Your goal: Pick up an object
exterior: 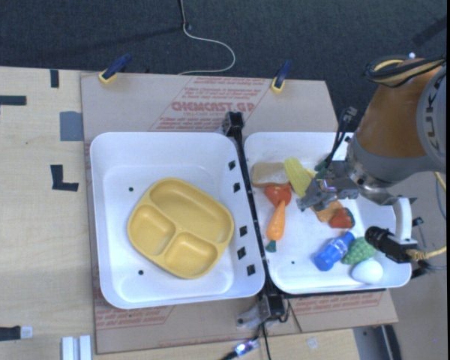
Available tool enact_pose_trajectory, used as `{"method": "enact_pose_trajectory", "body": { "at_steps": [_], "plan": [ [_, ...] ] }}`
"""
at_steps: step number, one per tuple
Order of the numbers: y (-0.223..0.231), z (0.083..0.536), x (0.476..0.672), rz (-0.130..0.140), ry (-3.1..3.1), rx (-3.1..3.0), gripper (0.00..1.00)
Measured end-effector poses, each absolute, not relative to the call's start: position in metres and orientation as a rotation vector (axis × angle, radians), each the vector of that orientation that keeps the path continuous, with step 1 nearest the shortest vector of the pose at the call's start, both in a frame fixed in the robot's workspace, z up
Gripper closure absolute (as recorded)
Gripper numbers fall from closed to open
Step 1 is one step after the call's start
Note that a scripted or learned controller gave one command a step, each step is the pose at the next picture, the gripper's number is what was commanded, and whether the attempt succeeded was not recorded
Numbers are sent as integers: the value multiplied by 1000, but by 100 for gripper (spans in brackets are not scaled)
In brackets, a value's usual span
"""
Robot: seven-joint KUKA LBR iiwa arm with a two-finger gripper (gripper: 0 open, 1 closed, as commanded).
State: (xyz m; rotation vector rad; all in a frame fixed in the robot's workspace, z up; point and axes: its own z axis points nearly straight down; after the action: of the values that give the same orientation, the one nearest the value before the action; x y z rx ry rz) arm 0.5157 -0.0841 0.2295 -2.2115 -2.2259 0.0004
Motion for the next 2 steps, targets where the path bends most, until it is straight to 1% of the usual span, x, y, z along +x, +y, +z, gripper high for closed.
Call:
{"method": "enact_pose_trajectory", "body": {
  "at_steps": [1,2],
  "plan": [
    [-33,215,499,3,-2224,-2213,100],
    [-6,230,488,0,-2226,-2215,100]
  ]
}}
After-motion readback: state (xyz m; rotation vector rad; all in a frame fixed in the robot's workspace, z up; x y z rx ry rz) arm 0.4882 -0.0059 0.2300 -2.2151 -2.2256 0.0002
